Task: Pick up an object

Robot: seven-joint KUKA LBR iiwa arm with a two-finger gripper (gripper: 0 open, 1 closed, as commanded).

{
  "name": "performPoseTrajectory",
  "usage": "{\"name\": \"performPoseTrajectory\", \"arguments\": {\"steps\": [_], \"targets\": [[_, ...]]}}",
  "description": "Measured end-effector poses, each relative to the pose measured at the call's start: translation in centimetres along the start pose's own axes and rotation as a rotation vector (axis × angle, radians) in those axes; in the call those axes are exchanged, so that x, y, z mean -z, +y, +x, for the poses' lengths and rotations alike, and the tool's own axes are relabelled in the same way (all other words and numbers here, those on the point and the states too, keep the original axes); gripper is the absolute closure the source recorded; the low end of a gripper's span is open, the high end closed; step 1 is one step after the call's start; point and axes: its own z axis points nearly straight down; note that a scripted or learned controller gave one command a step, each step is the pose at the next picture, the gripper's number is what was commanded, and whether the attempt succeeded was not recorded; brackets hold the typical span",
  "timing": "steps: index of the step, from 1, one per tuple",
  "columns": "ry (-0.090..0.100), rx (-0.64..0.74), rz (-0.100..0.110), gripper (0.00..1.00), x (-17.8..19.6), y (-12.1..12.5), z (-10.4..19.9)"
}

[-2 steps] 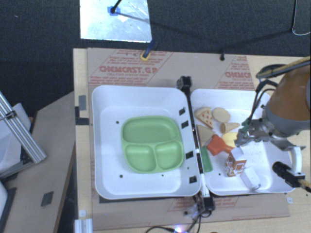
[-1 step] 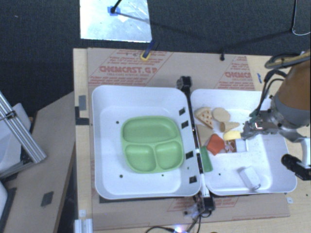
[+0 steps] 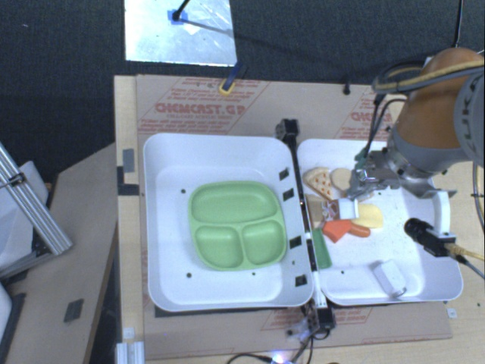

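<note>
The right bin (image 3: 424, 287) holds a small pile of toy food near its left wall. In it lie a pizza slice (image 3: 318, 181), a round beige piece (image 3: 341, 177), a yellow piece (image 3: 370, 217) and an orange carrot-like piece (image 3: 345, 230). A flat green piece (image 3: 322, 253) rests against the divider. A white block (image 3: 389, 277) sits alone near the front. My gripper (image 3: 353, 203) reaches in from the right and hangs low over the pile, between the beige piece and the yellow one. Its tip is hard to separate from a small white shape under it.
The left bin (image 3: 163, 203) holds a green divided plate (image 3: 236, 224). A black clip strip (image 3: 297, 196) runs along the wall between the bins. The arm's grey body and orange band (image 3: 432, 120) cover the right bin's back right, with a black fitting (image 3: 424, 236) below.
</note>
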Motion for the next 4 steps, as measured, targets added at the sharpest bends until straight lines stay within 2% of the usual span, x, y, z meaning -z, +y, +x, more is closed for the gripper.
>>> {"name": "performPoseTrajectory", "arguments": {"steps": [1, 2, 3, 4], "targets": [[0.0, -0.001, 0.0, 1.0, 0.2, 3.1, 4.6], [-0.002, -0.004, 0.001, 1.0, -0.9, 7.3, 6.0], [-0.001, -0.004, 0.001, 1.0, 0.3, 7.1, 6.9], [-0.002, -0.011, -0.005, 1.0, -0.1, 6.8, 5.3]]}}
